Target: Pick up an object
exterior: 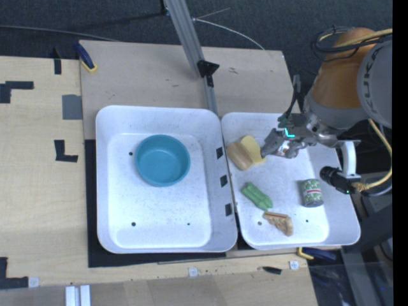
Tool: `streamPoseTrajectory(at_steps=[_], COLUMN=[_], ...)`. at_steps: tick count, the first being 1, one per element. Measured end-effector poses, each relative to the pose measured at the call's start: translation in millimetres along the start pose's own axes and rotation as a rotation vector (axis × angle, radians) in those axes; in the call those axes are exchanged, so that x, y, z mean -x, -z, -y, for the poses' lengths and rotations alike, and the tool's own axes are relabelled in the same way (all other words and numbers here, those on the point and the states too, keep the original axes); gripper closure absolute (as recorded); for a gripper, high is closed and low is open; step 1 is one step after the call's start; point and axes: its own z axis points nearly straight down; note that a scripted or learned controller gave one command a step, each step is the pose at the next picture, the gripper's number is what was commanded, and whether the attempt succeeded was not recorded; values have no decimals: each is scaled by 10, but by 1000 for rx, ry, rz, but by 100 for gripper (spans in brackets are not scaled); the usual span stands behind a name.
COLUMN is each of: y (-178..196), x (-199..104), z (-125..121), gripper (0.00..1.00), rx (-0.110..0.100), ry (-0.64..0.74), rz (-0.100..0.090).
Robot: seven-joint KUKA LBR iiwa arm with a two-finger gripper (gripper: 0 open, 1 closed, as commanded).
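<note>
Reaching in from the right, the arm (357,75) shows part of its maker's lettering, not fully readable. Two bins sit side by side: the left bin (115,228) holds a blue bowl (162,160); the right bin (344,231) holds a yellow sponge (245,152), green piece (256,195), labelled can (312,192) (label unreadable) and brown piece (279,222). The gripper (280,146) hangs just right of the sponge.

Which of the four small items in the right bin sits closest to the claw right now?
The yellow sponge-like block, just left of the claw. The green piece, small green can and tan piece lie farther down.
</note>
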Motion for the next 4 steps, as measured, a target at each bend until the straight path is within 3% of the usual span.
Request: streamPoseTrajectory(at_steps=[1, 3, 4], y=[10, -1184, -1230], x=[0, -70, -71], z=[-7, 108, 103], gripper=[0, 0, 0], rx=[2, -5, 3], ry=[0, 0, -1], rz=[0, 1, 2])
